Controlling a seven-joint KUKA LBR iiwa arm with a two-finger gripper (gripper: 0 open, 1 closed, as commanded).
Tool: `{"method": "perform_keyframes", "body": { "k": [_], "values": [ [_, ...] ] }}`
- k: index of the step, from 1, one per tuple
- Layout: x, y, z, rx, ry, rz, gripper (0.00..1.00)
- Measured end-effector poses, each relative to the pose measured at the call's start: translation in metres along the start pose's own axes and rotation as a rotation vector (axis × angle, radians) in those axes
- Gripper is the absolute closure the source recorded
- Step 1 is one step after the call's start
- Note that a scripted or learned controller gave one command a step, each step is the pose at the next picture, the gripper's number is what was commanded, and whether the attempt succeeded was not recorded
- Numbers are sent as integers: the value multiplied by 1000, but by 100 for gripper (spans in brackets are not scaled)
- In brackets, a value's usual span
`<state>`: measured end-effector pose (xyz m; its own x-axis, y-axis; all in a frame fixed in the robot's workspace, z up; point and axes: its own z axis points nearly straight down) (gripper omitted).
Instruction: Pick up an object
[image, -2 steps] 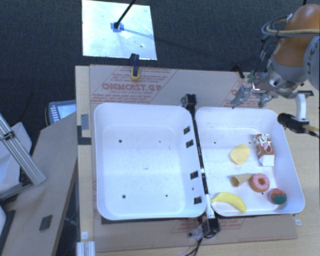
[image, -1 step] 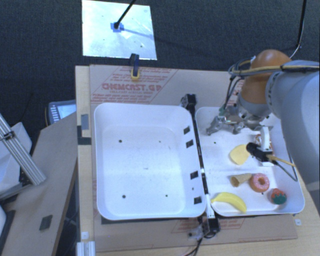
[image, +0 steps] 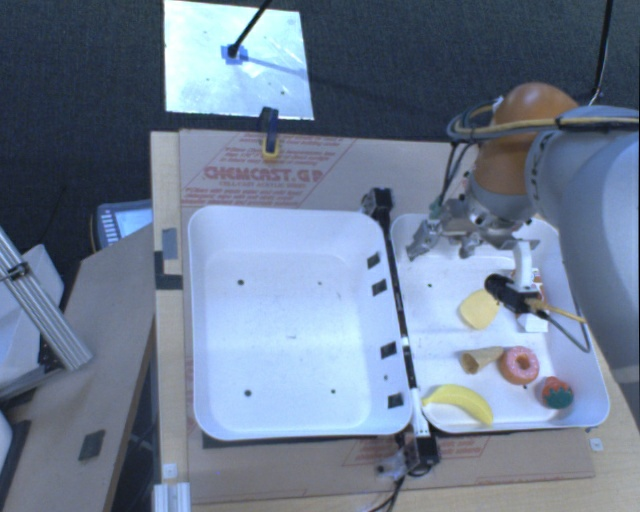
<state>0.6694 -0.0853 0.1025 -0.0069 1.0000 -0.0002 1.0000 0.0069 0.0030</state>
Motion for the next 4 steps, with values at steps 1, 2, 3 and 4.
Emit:
{"method": "perform_keyframes", "body": {
  "k": [1,2,3,4],
  "values": [
    [49,-7,-87,-3,1,-2,0],
    [82,1,-83,0,1,-2,0],
    [112,2,-148,-5,2,-2,0],
    [56,-1,-78,7,-3,10,0]
  ]
}}
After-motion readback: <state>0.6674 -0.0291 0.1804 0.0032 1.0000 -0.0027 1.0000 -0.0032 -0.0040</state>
